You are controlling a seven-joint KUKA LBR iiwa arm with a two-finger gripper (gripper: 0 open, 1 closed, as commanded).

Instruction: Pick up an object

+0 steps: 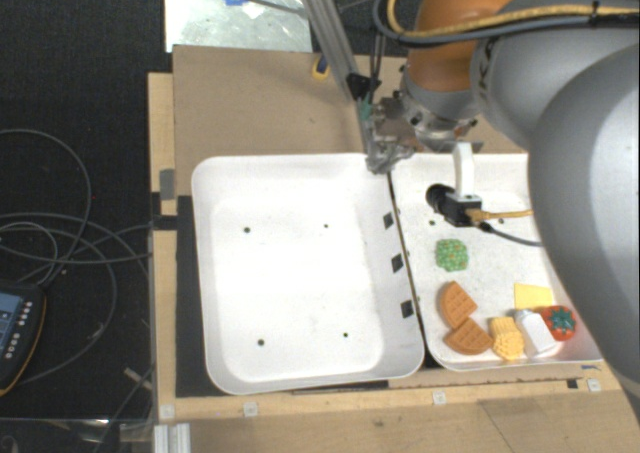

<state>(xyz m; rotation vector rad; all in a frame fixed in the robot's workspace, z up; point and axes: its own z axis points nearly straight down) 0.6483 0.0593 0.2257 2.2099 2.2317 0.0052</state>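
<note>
Small green knobbly ball (452, 255), lying alone in the right white bin (500, 241) near the divider, is judged light, soft and easily rolled (best pinched across its middle), while the gripper (382, 156) is seen at the far rim, state not discernible.

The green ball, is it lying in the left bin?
No, the green ball lies in the right bin, above the orange pieces; the left bin does not hold it.
</note>
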